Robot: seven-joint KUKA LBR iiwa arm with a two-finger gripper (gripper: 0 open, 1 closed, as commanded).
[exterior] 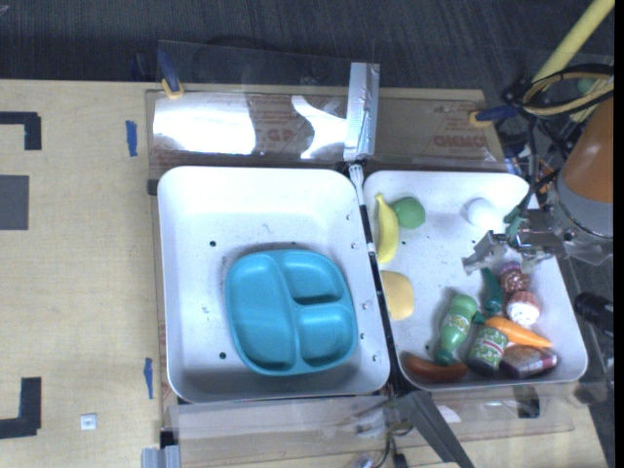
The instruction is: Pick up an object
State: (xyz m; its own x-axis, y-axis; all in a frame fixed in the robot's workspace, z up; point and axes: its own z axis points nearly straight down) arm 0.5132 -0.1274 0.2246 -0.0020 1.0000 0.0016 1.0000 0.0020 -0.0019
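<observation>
Jaws (497, 245) hang low over the right bin (439, 188), grip state unclear.
Toy food lies just below them at lower right: green bottle (455, 324), carrot (517, 331); a blue tray (291, 310) fills the left bin (195, 203).

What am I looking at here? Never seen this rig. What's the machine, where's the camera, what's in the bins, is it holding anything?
One camera sits above the bench, looking down at a slant. Two white bins lie side by side. The left bin holds a blue divided tray. The right bin holds toy food: a banana, a green ball, a white ball, a yellow round piece, a green bottle, a carrot, a sausage and a few more. The machine is a robot arm reaching in from the right; its two-finger gripper is over the right bin, above the pile. I can't see anything between its fingers, so I wouldn't call anything held.
</observation>
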